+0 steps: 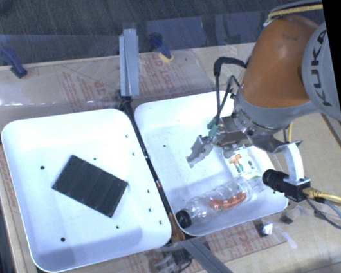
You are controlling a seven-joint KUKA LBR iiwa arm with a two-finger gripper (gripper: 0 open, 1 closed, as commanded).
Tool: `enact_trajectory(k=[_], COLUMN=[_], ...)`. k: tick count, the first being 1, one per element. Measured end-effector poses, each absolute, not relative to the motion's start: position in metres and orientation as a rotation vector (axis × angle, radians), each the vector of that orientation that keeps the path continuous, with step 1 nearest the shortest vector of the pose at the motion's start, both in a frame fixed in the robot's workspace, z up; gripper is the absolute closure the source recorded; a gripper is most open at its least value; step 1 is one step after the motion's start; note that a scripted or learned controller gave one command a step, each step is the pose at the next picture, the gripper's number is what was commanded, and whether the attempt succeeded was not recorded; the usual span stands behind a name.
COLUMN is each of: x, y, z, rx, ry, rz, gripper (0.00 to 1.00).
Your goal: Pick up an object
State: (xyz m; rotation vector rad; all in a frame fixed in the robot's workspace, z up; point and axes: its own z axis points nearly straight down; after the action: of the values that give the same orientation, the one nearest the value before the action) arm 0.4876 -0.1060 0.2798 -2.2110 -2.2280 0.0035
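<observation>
Clear plastic bottle (218, 201) lies along the right bin's (155, 122) lower edge. The gripper (198, 150) hovers above it mid-bin, fingers apart, holding nothing. A dark pad (89, 185) sits in the left bin (21, 139).

Hidden and cut-off parts

The arm (290, 72) covers the right bin's (169, 126) far right corner and runs off the right edge; the small packet (244, 165) under the wrist is partly hidden, its label unreadable.

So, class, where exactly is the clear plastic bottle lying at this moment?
The clear plastic bottle lies on its side in the right bin, along that bin's near wall, cap end pointing toward the divider between the bins, just below the end effector.
</observation>
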Motion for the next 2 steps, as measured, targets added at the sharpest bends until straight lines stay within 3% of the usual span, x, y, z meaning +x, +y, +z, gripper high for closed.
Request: enact_trajectory(k=[1, 2], x=[0.525, 0.569], y=[-0.201, -0.209], z=[0.268, 0.184], rx=[-2.177, -2.052], ry=[-2.264, -2.373], rz=[0.003, 0.005], gripper=[0.0, 0.0])
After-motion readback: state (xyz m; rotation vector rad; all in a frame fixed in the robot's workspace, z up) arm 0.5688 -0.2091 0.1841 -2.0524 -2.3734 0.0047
